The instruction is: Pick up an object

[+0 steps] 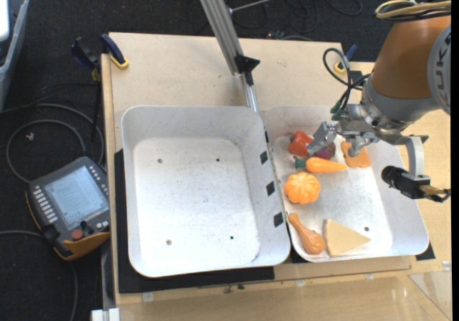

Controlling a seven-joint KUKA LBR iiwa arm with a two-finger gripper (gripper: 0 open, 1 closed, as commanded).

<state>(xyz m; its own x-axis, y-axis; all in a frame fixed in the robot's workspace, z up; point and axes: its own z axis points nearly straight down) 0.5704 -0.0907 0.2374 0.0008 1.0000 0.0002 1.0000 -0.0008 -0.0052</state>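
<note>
The right bin (387, 205) holds several toy foods. There is a red pepper (300, 142), a carrot (326, 165), a round orange pumpkin (302, 188), a drumstick (307, 233) and a pale cheese wedge (345, 237). A flat orange piece (358, 157) and a small dark purple piece (327, 151) lie at the back. My gripper (339, 141) hangs open over the back of this bin, just above the purple piece and the carrot. One finger (322, 135) points toward the pepper, and nothing is gripped between the fingers.
The left bin (136, 169) lies beside the right one, and their rims meet at the middle. A slanted metal pole (219, 15) comes down to the bins' back edge. A teach pendant (70, 201) sits on the floor at left. Cables trail from the wrist.
</note>
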